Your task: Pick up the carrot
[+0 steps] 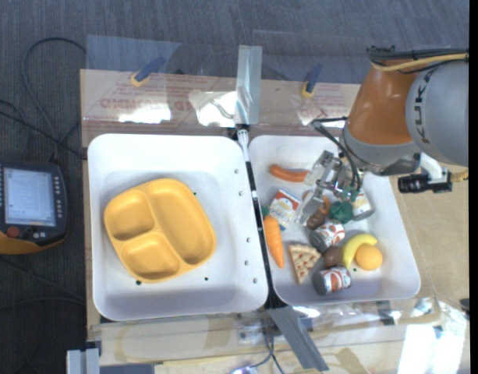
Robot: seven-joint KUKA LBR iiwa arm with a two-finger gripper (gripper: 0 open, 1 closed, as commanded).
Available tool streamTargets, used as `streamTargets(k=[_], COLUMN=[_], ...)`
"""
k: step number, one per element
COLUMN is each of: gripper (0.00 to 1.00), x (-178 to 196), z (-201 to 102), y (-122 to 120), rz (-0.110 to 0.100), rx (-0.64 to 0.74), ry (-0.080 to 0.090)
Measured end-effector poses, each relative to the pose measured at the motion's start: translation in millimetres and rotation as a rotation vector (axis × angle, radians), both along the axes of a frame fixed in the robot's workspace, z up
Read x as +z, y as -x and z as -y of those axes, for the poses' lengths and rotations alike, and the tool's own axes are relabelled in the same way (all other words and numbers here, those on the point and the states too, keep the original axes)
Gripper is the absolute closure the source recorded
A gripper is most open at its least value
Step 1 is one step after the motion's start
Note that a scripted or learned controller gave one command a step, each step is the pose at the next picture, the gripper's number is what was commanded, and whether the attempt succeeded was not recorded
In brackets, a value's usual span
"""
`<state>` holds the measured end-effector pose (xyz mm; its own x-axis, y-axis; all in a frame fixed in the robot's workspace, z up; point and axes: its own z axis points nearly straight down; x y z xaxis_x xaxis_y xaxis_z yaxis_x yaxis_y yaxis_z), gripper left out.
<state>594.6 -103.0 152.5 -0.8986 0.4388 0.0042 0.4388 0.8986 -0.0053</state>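
Observation:
The carrot [274, 241] is orange and tapered. It lies in the right bin [398, 232] against the left wall, its thick end toward the back. My gripper [319, 204] hangs over the middle of that bin, above a heap of toy food, to the right of the carrot and slightly behind it. Between the gripper and the carrot sits a white and red packet [284, 206]. The gripper is apart from the carrot.
The right bin also holds a sausage [289, 173], a pizza slice [302, 262], two cans [332, 280], a banana [353, 245], an orange [370, 259] and a green piece [345, 209]. A yellow divided plate [158, 228] lies in the left bin [106, 154].

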Motion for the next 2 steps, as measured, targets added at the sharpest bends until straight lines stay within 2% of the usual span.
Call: streamTargets(k=[1,2], gripper=[0.00,0.00], x=[29,28], z=[-67,-113], y=[29,62], rz=[0.002,0.000], rx=[-0.170,0.031], ry=[-0.002,-0.003])
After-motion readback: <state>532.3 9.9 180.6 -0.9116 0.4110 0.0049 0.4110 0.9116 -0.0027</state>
